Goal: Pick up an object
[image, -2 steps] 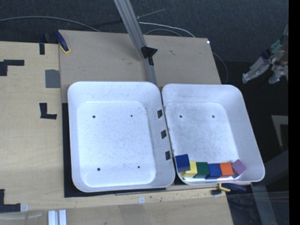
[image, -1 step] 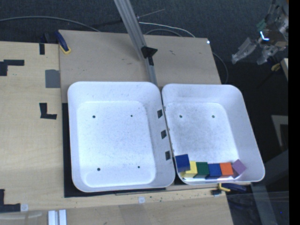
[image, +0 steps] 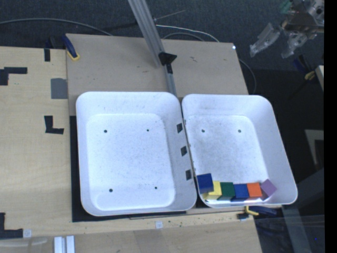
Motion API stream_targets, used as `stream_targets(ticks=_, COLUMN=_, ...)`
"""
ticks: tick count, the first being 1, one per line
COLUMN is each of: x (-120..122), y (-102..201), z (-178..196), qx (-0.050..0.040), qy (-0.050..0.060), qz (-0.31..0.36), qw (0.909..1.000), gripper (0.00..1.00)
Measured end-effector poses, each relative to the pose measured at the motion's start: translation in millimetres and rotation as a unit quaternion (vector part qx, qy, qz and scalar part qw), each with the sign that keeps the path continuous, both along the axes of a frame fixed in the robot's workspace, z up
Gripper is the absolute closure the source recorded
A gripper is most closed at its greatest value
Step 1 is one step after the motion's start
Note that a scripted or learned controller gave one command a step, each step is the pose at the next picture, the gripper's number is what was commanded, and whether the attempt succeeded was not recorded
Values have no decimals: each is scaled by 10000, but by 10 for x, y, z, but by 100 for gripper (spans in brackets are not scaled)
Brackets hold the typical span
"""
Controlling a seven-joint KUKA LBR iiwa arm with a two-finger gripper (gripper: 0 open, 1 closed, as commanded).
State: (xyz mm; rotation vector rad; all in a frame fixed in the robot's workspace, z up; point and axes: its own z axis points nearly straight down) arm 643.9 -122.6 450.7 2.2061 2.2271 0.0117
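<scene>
Several small blocks lie in a row along the near wall of the right bin (image: 263,109): a blue one (image: 204,182), a yellow one (image: 214,192), a green one (image: 227,190), another blue one (image: 241,191), an orange one (image: 254,190) and a purple one (image: 268,187). My gripper (image: 278,42) hangs high at the top right, beyond the bins and over the dark floor. Its two pale fingers (image: 263,38) are spread apart with nothing between them.
The left bin (image: 84,109) stands beside the right one. A slanted metal pole (image: 147,22) rises behind the bins. Cables run across the floor at the back. Black tape marks dot the wooden bench at the left.
</scene>
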Motion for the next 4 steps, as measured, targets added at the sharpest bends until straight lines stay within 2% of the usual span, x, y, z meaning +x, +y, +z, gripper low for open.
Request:
stream_targets(ticks=1, x=-1188, y=-364, z=-734, qx=2, qy=86, qz=-61, qw=9999, gripper=0)
stream_targets(ticks=2, x=-1615, y=596, z=500, qx=-1, qy=3, qz=-11, qw=10000, gripper=0)
stream_targets(ticks=3, x=-887, y=355, z=938, qx=-21, qy=19, qz=-48, qw=10000, gripper=0)
stream_targets(ticks=4, x=-494, y=-81, z=905, qx=-15, qy=54, qz=-58, qw=10000, gripper=0)
